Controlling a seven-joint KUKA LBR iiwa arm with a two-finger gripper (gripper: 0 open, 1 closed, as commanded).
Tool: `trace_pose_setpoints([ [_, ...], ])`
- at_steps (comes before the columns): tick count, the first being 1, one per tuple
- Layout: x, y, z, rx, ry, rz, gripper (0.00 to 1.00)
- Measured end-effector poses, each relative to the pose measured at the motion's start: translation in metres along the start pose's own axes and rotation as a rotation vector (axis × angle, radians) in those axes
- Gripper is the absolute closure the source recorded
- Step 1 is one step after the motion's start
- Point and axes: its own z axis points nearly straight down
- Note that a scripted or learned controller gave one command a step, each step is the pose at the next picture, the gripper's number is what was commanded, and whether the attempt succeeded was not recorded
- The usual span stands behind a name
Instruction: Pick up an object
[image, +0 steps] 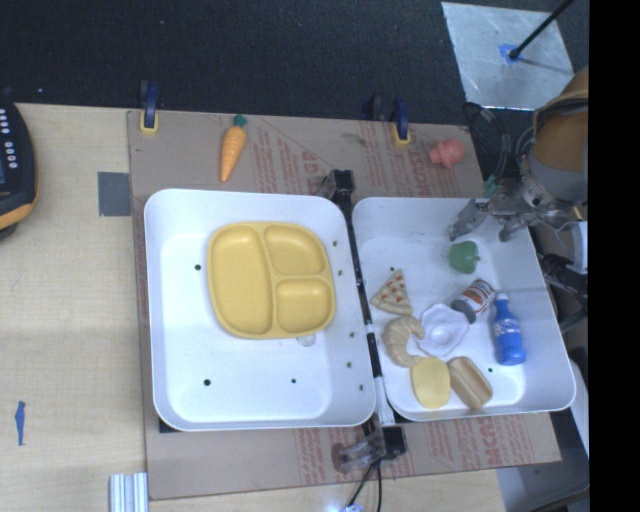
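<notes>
From above, the jaws (487, 222) hang over the right bin (545, 300) near its far rim, spread apart with nothing between them. A green object (463, 257), rounded and dull, lies just below the left finger in open white floor; whether metal touches it is hard to tell. Farther toward the near rim sits a cluster: can (473, 299), blue bottle (508, 333), white cup (441, 329), pizza slice (391, 293), croissant (402, 338), yellow block (431, 382) and bun (470, 382), packed close. The arm (560, 140) is cut off at the right. Left of the jaws, the other bin (175, 300) holds a yellow tray (270, 278). On the worktop behind, a carrot (232, 148) and a pink lump (447, 152).
</notes>
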Motion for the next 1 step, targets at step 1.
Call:
trace_pose_setpoints([
  [1,0.0304,-0.0036,0.0222,0.011,0.004,-0.001,0.00],
])
